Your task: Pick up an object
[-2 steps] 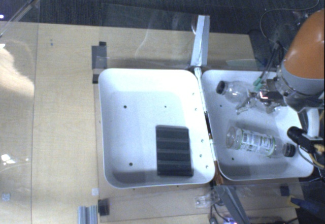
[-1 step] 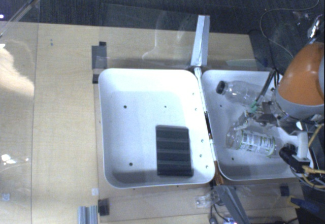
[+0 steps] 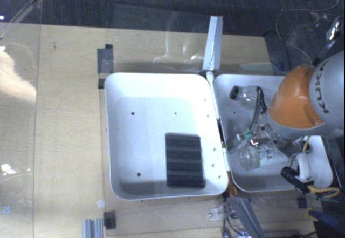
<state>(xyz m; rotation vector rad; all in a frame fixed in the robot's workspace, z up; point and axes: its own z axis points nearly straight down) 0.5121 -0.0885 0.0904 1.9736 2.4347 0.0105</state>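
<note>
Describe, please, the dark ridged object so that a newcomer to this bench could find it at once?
Start at the left white bin, the one farther from the arm. The black ribbed rectangular block lies flat near its front right corner, just short of the bin wall. It is dark, opaque and grooved crosswise, unlike the clear plastic bottles in the right bin.

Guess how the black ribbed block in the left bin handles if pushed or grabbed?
The black ribbed block lies flat in the left bin, so it likely slides, not rolls or tips. It keeps crisp straight edges, so probably stiff. The ridges may give fingers some bite. Weight can't be judged.
</note>
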